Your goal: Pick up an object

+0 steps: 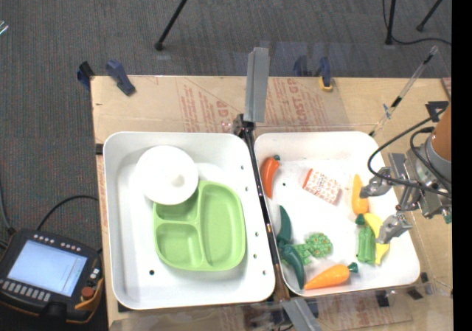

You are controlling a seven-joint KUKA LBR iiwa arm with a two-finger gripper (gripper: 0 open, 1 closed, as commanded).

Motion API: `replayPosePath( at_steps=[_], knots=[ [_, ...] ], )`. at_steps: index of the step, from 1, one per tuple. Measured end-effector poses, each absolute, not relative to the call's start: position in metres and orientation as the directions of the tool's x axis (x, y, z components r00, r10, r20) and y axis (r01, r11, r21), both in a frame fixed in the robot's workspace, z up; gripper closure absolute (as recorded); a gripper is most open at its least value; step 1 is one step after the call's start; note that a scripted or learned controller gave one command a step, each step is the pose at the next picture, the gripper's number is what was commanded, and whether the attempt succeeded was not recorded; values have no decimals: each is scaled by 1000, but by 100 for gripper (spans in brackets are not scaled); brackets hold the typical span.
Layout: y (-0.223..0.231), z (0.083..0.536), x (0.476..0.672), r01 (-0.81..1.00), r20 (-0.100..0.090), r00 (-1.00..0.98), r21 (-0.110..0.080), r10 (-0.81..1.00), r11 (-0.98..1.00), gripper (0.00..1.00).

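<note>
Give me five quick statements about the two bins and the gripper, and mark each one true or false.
1. The green tray lies in the left bin. True.
2. The white plate sits in the right bin. False: it is in the left bin, overlapping the green tray's upper left corner.
3. The carrot lies near the right bin's front edge. True.
4. The gripper holds the broccoli. False: its fingers are open above the bin's right side, with nothing between them.
5. The orange pepper lies against the right bin's right wall. False: it lies at the left wall.
</note>
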State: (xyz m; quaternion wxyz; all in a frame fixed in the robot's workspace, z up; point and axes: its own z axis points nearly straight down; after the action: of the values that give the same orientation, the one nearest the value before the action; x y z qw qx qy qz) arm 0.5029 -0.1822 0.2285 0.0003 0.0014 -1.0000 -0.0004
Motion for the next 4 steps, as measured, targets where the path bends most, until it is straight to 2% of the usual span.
replayPosePath(
  at_steps=[1, 2, 3, 4],
  knots=[
    [-213, 87, 543, 327, 1, -945, 1, 327, 945, 0],
    [-200, 87, 503, 336, 2, -942, 0, 336, 942, 0],
    [-186, 94, 622, 357, -4, -934, 2, 357, 934, 0],
    [-198, 87, 565, 396, 1, -918, 0, 396, 918, 0]
  ],
)
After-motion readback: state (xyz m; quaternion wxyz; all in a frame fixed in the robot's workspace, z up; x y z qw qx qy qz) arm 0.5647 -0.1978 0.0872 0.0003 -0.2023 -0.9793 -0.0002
